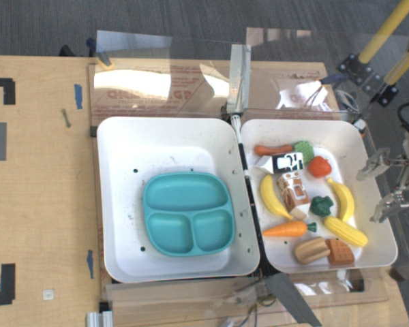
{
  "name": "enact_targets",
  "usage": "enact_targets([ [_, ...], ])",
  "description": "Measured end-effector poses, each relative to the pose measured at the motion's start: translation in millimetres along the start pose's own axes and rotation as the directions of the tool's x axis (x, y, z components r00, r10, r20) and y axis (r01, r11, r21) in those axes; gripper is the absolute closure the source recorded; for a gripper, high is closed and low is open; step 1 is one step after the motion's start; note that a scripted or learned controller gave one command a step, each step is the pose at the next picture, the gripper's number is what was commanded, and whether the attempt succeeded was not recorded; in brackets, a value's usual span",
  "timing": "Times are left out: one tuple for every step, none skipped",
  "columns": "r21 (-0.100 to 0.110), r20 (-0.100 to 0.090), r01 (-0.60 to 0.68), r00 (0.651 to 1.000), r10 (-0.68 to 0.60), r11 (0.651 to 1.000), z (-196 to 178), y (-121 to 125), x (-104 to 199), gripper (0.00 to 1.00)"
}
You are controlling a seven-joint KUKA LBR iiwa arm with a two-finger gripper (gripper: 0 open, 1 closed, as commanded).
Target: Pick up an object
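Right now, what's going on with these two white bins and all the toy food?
Nothing is being held yet. The right bin holds a pile of toy food: two bananas, a carrot, a corn cob, a tomato and more. The left bin holds a teal divided tray. A pick-up is still to come.

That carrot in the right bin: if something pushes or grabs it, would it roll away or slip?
The carrot looks round and tapered, so it would likely roll in a curve. Its glossy plastic look suggests light, stiff and rather slippery. The bun close beside it may stop it.
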State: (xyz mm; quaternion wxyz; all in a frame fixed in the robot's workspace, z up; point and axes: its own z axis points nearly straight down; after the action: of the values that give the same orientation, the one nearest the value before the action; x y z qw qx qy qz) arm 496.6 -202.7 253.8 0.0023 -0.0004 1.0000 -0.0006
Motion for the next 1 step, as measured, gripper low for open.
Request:
enact_targets([
  [0.004,0.009,0.106,0.994,-0.106,0.994,140.4,10.4,-9.3,0.0],
])
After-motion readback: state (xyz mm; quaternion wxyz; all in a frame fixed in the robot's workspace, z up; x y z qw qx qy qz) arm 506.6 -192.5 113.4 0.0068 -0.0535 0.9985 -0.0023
